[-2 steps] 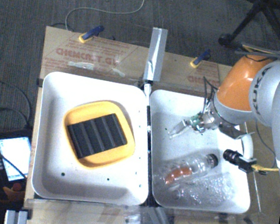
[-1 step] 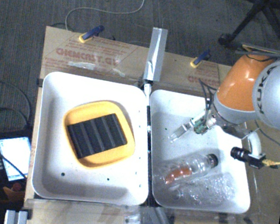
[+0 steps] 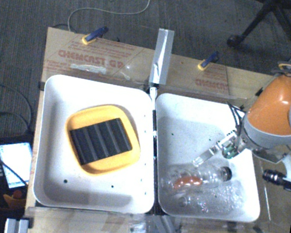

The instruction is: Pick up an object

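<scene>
Bins first: the left bin (image 3: 46, 179) holds a yellow tray (image 3: 82, 116) with a black ribbed insert (image 3: 100, 140), large and flat, lying at a slant. My arm (image 3: 279, 110) comes in over the right bin (image 3: 190, 115), and my pincer (image 3: 211, 152) hangs above its middle; whether it is spread or closed I cannot tell. Just below it, toward the near right of that bin, lies a clear plastic bottle (image 3: 198, 180) on its side, something orange inside, dark cap (image 3: 226, 173) pointing right and slightly far, long axis running left-near to right-far. I judge it light, thin-walled, slippery and easily crushed, so I would take it across the middle of the body, square to that axis. Crinkled clear wrap (image 3: 220, 197) sits beside it.
</scene>
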Controlling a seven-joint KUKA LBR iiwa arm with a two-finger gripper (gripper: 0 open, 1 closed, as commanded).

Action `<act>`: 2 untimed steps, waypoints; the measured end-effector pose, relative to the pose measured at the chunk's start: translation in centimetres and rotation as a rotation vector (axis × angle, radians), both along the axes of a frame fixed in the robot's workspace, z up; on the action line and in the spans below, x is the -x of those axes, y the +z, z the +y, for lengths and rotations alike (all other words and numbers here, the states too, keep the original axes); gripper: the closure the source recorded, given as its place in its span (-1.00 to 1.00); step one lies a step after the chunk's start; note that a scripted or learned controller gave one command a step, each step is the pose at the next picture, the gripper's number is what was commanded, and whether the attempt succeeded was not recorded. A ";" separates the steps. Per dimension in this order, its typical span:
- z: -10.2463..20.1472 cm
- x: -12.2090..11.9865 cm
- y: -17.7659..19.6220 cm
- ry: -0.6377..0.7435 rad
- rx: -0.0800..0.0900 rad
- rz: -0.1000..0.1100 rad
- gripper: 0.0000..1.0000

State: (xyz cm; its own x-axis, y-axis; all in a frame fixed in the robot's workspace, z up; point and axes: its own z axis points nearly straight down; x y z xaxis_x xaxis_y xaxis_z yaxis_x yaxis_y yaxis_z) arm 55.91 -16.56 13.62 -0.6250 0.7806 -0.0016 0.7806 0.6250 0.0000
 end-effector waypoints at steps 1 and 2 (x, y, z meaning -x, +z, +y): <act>7.5 7.4 4.8 0.099 -0.003 0.001 -1.00; 9.9 7.1 4.7 0.150 -0.001 0.001 -1.00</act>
